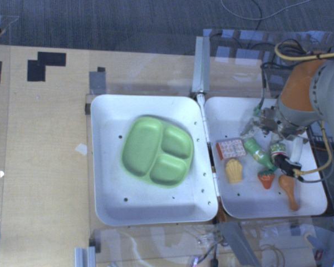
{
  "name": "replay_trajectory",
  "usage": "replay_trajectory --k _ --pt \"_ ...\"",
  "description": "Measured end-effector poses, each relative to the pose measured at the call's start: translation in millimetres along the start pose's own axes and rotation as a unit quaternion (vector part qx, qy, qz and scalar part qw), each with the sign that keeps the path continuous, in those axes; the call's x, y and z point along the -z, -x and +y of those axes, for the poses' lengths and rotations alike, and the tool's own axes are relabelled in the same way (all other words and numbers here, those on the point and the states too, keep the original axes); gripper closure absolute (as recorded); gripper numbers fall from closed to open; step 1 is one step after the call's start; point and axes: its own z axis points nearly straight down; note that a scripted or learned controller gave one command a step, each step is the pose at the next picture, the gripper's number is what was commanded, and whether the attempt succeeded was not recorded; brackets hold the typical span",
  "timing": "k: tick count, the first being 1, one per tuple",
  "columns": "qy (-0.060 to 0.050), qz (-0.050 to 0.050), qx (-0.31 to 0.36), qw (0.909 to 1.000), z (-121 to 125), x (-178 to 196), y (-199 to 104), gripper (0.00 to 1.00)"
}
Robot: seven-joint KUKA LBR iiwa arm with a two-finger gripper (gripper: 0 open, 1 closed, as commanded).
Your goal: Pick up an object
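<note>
Right bin (234, 202): bottle (258, 151) below end effector (265, 122)

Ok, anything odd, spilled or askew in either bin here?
Nothing stands out. The green divided plate sits somewhat askew in the left bin; the small toy foods lie loosely clustered in the right bin, under the arm.

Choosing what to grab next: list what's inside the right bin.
Right bin holds a checkered box, green bottle, yellow corn, strawberry and an orange drumstick. The arm covers the bin's far right part, so anything beneath it is hidden.
</note>
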Motion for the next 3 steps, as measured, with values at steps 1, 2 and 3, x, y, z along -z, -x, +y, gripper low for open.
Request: replay_trajectory --k 1,2,3 --pt "0.003 0.002 0.001 1.0 3 13 -2 1.0" --pt "0.015 0.003 0.005 0.9999 10 23 -7 0.0" --pt "0.008 0.0 0.035 0.9994 -64 8 -1 0.0"
